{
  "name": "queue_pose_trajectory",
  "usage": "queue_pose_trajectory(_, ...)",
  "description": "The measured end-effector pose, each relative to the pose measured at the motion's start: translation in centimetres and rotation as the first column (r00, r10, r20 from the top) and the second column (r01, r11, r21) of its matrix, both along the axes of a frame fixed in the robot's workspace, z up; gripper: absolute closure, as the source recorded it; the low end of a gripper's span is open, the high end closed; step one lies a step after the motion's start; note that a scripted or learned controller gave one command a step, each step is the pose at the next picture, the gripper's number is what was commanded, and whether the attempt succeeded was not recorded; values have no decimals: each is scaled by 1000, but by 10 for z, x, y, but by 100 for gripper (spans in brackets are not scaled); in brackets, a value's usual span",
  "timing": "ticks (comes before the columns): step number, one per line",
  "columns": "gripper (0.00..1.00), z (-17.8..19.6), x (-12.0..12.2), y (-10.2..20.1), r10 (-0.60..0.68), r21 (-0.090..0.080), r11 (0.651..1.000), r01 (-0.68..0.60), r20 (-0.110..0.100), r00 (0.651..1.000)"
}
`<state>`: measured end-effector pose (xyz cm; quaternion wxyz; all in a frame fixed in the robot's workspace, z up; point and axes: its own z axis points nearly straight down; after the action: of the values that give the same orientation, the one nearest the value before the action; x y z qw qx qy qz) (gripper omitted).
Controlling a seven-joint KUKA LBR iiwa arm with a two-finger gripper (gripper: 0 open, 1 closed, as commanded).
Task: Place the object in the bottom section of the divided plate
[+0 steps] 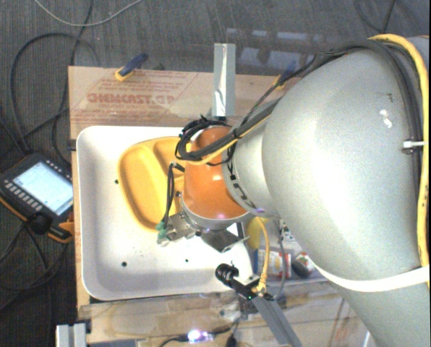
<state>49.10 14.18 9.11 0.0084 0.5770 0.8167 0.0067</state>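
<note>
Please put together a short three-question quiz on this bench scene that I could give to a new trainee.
1. True or false: the yellow divided plate lies inside the left white bin.
2. Multiple choice: what colour is the band above the arm's wrist? A) blue B) orange C) green
3. Fill in: the handheld pendant with the lit screen lies on the floor to the ____ of the bench in the camera view.

Key: 1 true; 2 B; 3 left. Note for the trainee: the arm covers the right part of the plate, so whether any object already sits in a section cannot be judged.
</note>
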Motion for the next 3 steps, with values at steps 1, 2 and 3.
queue_pose_trajectory(1, 100, -1, -2, 55, 122, -5, 993, -122, -10, 993)
queue_pose_trajectory(2, 100, -1, -4, 20, -309, 14, 951, 310, -15, 951)
queue_pose_trajectory(3, 100, 5, -6, 21, -307, 11, 951, 308, -22, 951)
